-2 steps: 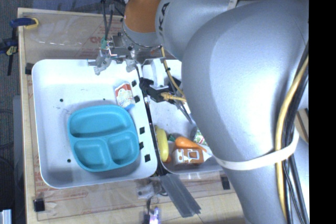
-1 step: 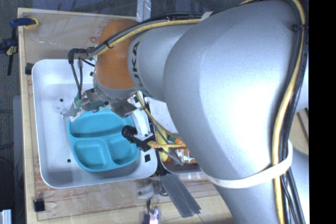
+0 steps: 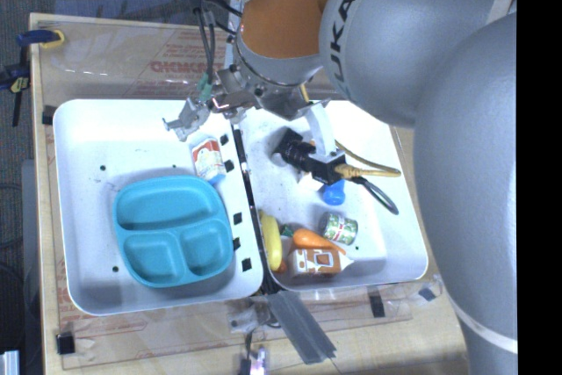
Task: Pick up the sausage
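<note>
The arm (image 3: 290, 4) is reaching in from the upper right of the frame, its orange band sitting top centre, and the claw (image 3: 183, 122) is hanging over the upper part of the left bin (image 3: 66, 189), close to the divider between the two bins. From this angle I cannot tell whether the claw is spread or pressed together, and nothing is showing in its grip. Just below it a small red-and-white carton (image 3: 207, 161) is lying against the divider, and a blue divided tray (image 3: 171, 228) is taking up the lower half of that bin. Over in the right bin (image 3: 399, 224), an orange-brown long piece (image 3: 314, 239) is lying low in the frame between a yellow banana (image 3: 271, 243) and a green can (image 3: 339, 228). It may be the sausage, though I cannot say for sure. It is well apart from the claw. A brown bottle (image 3: 314, 263) is resting just under it, a small blue thing (image 3: 332, 193) is sitting above the can, and a yellow-handled tool (image 3: 369, 167) is lying further up. The desk (image 3: 123, 39) is showing pale around both bins.
</note>
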Robot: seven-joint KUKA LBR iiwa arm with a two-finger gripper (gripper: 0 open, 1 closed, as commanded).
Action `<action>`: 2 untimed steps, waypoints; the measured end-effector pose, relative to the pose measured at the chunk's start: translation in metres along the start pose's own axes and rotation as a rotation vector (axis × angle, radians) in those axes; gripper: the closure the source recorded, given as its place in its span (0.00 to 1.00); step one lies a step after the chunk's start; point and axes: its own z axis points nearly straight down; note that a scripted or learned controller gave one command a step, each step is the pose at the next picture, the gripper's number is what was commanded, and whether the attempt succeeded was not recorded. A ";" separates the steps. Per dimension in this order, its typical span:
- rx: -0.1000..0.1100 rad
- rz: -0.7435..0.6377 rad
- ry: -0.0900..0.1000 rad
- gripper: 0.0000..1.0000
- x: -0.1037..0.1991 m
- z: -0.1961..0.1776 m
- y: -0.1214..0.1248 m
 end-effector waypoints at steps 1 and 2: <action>-0.001 -0.118 0.000 0.00 -0.004 -0.111 0.035; 0.005 -0.147 0.000 0.00 0.026 0.114 -0.003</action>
